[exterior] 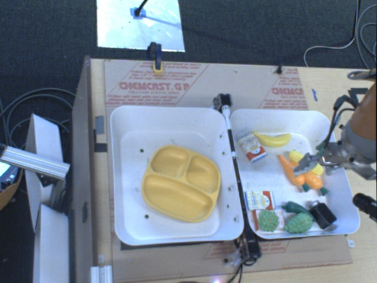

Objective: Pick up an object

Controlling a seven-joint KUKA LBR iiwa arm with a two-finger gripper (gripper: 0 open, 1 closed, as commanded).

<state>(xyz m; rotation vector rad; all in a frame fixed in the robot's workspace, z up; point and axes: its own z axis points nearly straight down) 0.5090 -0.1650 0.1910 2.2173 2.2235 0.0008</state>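
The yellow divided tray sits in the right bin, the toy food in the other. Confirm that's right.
Not quite. The camera view shows the yellow divided tray in the left bin. The toy food, such as the banana and the carrot, lies in the other, the right bin.

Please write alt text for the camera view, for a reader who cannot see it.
The gripper reaches from the right over toy food in the right bin: a carrot, a banana, small boxes, green vegetables. The left bin holds a yellow divided tray.
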